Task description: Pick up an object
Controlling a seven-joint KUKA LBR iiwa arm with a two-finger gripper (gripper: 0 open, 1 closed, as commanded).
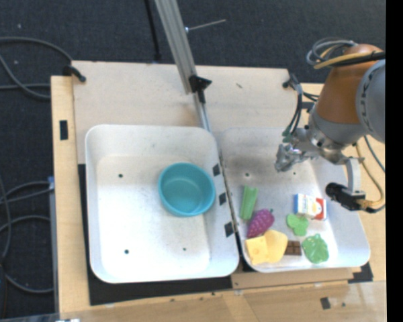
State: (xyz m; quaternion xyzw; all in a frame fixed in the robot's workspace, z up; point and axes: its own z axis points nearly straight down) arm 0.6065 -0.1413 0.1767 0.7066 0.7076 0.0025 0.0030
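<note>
My gripper (286, 158) hangs over the back part of the right bin (269, 146), with nothing visible between its fingers. The arm's orange band sits above it at the upper right. Toys lie in the bin's front half, in front of the gripper: a green cylinder (248, 200), purple grapes (260, 223), a yellow piece (267, 247), a small brown block (293, 249), a green leafy piece (315, 248), a small light-green piece (297, 224) and a white carton with red and blue print (309, 206). A teal bowl (186, 189) stands in the left bin (121, 153).
A slanted aluminium rail (181, 49) crosses the bench from the top and ends at the divide between the bins. Cables hang by the arm at the right (352, 196). Bare bench lies behind both bins.
</note>
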